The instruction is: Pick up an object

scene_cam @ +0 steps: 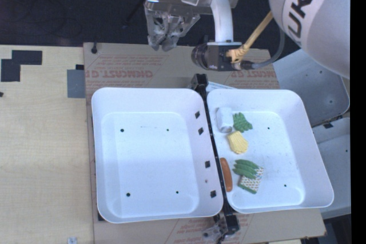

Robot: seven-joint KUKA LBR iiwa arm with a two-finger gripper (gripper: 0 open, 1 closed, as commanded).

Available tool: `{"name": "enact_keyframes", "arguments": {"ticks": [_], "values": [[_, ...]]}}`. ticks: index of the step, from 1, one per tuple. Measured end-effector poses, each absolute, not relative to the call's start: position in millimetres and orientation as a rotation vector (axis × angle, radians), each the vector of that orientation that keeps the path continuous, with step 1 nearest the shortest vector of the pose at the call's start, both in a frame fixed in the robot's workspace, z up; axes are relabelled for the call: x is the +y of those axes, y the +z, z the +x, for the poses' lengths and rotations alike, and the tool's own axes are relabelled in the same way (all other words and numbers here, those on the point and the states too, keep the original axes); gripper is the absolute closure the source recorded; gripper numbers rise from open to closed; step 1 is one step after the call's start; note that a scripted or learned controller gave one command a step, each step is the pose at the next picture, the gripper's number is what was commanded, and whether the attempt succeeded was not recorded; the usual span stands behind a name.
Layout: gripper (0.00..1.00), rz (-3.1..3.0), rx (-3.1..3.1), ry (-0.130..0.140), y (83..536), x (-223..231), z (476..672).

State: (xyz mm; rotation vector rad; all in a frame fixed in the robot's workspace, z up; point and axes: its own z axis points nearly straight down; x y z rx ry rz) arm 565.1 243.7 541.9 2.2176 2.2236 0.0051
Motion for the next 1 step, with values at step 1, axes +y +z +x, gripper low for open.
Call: {"name": "enact_keyframes", "arguments": {"ticks": [1], "values": [[1.0, 2.212, 2.236, -0.013, 546.5, 246.2, 564.2]]}}
